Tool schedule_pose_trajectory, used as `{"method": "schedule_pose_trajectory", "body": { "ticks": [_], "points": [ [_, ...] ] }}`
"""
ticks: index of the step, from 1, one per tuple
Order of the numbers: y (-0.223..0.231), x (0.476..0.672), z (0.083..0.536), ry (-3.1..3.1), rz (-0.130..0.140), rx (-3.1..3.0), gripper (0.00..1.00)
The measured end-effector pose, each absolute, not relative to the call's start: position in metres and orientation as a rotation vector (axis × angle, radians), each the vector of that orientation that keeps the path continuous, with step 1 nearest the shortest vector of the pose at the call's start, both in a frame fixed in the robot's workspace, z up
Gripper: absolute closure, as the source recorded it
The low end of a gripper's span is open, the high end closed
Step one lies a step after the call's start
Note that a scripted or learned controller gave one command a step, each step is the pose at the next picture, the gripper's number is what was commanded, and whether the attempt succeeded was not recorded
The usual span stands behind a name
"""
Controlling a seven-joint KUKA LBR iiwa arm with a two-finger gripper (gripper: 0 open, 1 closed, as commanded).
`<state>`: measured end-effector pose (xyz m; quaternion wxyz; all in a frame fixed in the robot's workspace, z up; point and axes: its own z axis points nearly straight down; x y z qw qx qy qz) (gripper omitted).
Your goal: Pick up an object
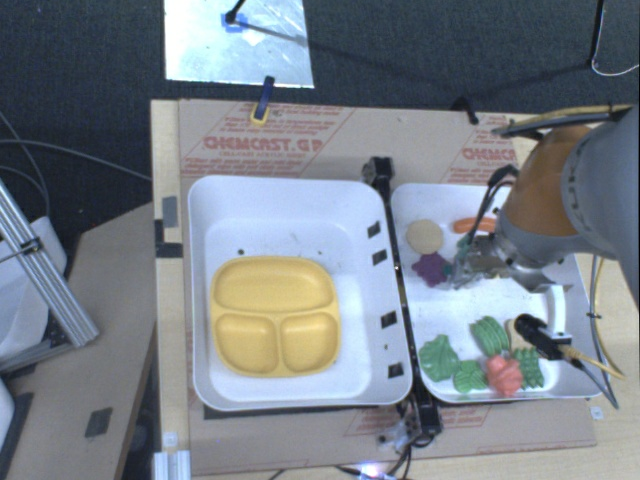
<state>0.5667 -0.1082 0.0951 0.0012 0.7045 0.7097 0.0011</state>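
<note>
Our gripper (465, 266) hangs low in the right bin (440, 200), just beside the purple piece (431, 268); whether its fingers are apart, we cannot tell.

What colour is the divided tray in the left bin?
Yellow, seen in the camera view: the divided tray.

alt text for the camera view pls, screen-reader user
The end effector hangs low in the right bin beside a purple toy, among green and orange toy foods. The left bin holds a yellow divided tray.
</note>
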Motion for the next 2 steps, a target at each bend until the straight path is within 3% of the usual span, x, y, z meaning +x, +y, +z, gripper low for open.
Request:
{"method": "schedule_pose_trajectory", "body": {
  "ticks": [1, 2],
  "points": [
    [-0.084, 0.483, 0.083, 2.225, -0.003, 2.225, 1.0],
    [-0.085, 0.487, 0.094, 2.222, 0.003, 2.219, 1.0]
  ]
}}
